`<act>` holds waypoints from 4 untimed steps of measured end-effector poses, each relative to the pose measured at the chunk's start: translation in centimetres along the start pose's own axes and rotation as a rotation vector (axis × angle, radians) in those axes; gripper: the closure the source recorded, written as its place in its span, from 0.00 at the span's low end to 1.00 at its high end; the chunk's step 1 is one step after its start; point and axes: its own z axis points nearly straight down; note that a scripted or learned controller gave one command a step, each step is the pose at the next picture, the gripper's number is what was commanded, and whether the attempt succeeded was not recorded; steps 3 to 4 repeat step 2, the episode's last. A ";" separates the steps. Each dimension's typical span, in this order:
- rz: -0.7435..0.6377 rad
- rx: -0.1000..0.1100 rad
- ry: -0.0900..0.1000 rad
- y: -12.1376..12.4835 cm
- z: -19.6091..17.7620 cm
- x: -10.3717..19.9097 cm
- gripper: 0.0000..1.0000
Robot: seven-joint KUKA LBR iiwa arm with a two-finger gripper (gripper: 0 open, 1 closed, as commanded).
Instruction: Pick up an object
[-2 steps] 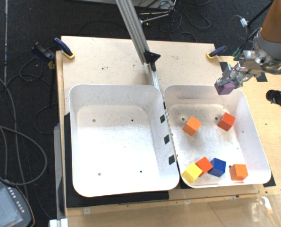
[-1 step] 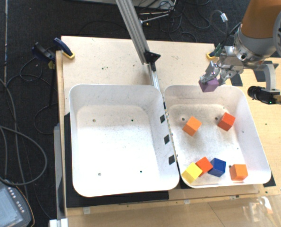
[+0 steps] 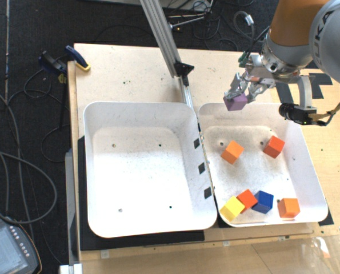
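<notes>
The grey arm (image 3: 307,21), with its orange band above the wrist, entered from the right and ended in a two-finger gripper (image 3: 241,93) raised over the far rim of the right bin (image 3: 307,158). The fingers (image 3: 236,89) were closed narrowly on a purple block (image 3: 236,101), which hung between their tips, clear of the bin floor and tilted slightly.

Six blocks lay in the right bin. An orange block (image 3: 233,152) sat left of centre in the far half; a red-orange block (image 3: 274,146) lay to its right, the two well apart. Along the near rim, a yellow block (image 3: 232,208) touched a small orange-red block (image 3: 247,198), which in turn touched a blue block (image 3: 263,201). A further orange block (image 3: 288,208) lay just beside the blue one, toward the right corner.

The left bin (image 3: 141,167) stood alongside, its right edge overlapping the right bin's left edge, and showed only small dark specks on its floor. Both bins rested on a pale bench (image 3: 130,73). A slanted metal rail (image 3: 161,27) crossed the bench from the top and ended at a black fitting between the bins. A blue and yellow clamp (image 3: 72,59) gripped the bench's far left corner. Cables lay on the dark floor to the left.
</notes>
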 end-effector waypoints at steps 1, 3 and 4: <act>-0.001 0.000 0.001 0.1 -0.2 5.2 1.00; 0.000 0.002 0.000 -0.5 1.4 10.9 1.00; 0.000 0.002 0.000 -0.5 1.4 10.9 1.00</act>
